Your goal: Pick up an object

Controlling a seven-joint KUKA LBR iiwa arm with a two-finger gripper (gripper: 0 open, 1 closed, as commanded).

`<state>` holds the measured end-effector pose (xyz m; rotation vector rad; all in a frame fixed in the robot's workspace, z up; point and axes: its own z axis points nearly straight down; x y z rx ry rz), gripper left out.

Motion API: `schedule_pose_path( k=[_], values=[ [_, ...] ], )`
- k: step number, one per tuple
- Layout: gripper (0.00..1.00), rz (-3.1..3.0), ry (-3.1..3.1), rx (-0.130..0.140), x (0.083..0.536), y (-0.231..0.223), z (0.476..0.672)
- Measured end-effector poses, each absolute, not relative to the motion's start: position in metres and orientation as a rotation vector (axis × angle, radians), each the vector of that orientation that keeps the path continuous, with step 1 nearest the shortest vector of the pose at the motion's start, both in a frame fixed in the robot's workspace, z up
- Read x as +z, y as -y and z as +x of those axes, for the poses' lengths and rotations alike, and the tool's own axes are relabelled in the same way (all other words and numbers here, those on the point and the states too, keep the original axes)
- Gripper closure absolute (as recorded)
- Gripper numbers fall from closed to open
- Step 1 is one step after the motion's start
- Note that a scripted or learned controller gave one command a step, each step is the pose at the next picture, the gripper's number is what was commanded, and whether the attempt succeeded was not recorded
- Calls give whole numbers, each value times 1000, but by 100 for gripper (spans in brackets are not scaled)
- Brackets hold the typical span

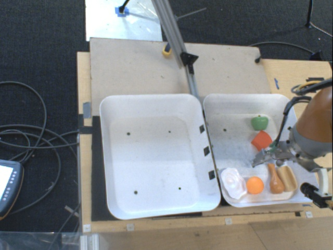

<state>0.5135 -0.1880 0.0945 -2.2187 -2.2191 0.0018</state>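
Observation:
The right bin (229, 108) holds a green apple-like object (259, 122), a red block (261, 140), an orange ball (254, 185), a white lumpy object (232, 182), a carrot-like orange stick (273, 178) and a tan bun-shaped piece (287, 178). My gripper (268, 154) hangs low over the right side of this bin, just below the red block and above the carrot stick. I see nothing between its fingers. The arm's orange band (317, 120) rises behind it at the right edge.
The left bin (151, 155) sits beside the right one, with a dividing rim between them. A grey pole (174, 33) slants across the bench back. Cables and a tablet lie on the floor at left.

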Motion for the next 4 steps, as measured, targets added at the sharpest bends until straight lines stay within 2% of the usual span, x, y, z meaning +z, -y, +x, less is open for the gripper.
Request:
schedule_pose_path(
  k=[1, 2, 3, 4],
  values=[
    [100, -2223, 2223, -3, 108, 189, 515],
    [100, -2219, 2231, -5, 159, 180, 514],
    [100, -2221, 2232, -5, 209, 188, 522],
    [100, -2219, 2231, -4, 242, 189, 523]
  ],
)
